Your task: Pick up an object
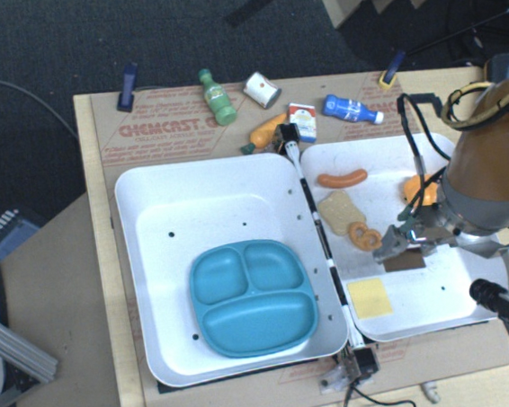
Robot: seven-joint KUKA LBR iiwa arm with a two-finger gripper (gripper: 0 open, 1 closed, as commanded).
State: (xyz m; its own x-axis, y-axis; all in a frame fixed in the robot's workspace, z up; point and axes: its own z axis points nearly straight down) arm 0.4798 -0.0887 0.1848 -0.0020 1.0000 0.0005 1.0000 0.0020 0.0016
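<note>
In the right bin (446, 309) lie a red sausage (342, 178), a tan bread slice (337, 209), a small pretzel (363, 235), a yellow cheese square (369, 297) and an orange piece (415, 188) partly behind the arm. A flat brown piece (406, 262) lies directly under my gripper (396, 245), which hangs low over the bin's middle, just right of the pretzel. The arm's grey body (491, 173) covers the bin's right side.
The left bin (156, 208) holds a blue divided plate (252, 296). Behind the bins on the board lie a green bottle (218, 98), a white can (261, 89), a carrot (268, 132), a small carton (301, 121) and a blue bottle (351, 108).
</note>
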